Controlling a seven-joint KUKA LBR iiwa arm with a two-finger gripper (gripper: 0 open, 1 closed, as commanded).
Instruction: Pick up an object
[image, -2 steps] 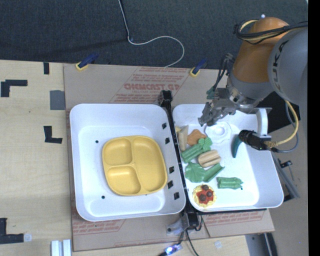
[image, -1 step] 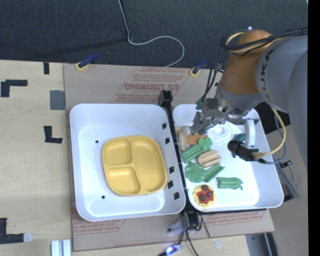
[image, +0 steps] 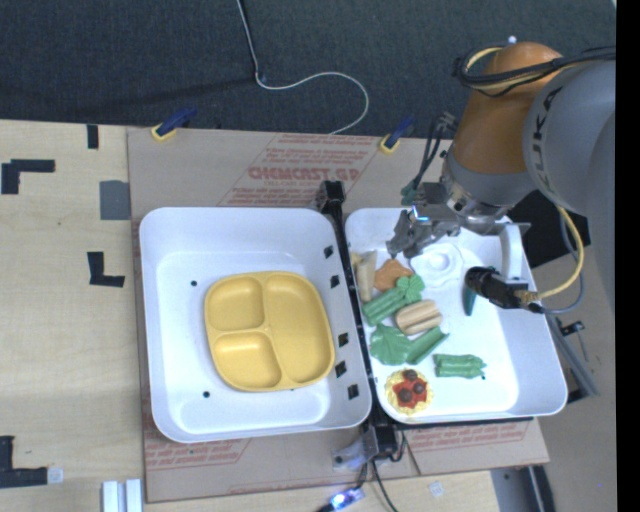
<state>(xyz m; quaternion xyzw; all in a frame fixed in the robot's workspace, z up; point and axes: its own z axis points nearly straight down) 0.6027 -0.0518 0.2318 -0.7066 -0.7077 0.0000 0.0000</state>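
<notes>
The gripper (image: 418, 232) is hovering over the right bin (image: 530, 385) — finger state unclear — near crowded toy food (image: 402, 312); it risks nudging neighbouring pieces and closing on nothing.

A single grey robot arm (image: 570, 110) entered from the right side of the camera view and bent down toward the bench. A broad orange band (image: 500, 100) wrapped the arm just above its wrist. Below the band, the grey wrist section narrowed into a dark metal gripper (image: 412, 236), which hung over the far left part of the right-hand bin (image: 530, 400), close to that bin's back edge. The gripper pointed downward and slightly toward the left. Black and yellow cables looped along the arm's near side. The fingertips appeared as a blurred dark cluster, too indistinct to read.
</notes>
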